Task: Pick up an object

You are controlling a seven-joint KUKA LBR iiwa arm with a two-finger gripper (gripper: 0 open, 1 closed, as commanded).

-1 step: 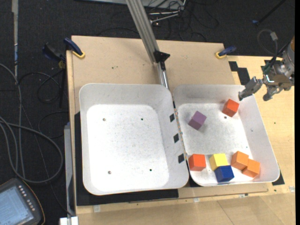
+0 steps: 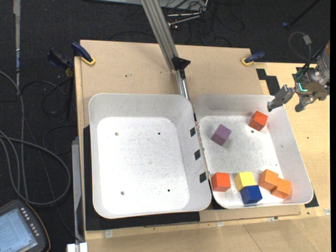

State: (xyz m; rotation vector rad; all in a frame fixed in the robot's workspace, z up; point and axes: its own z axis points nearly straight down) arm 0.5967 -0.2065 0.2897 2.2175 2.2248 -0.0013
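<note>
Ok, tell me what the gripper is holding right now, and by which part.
Nothing. The gripper hangs open above the right bin's far right edge, with no block between its fingers; the nearest orange block lies apart.

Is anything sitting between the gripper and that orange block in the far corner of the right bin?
Nothing visible. The gripper, fingers spread, hangs at the right bin's far right edge, beside the orange block.

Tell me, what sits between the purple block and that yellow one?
Nothing: only bare white floor of the right bin between the purple block and yellow block, per the camera view.
</note>
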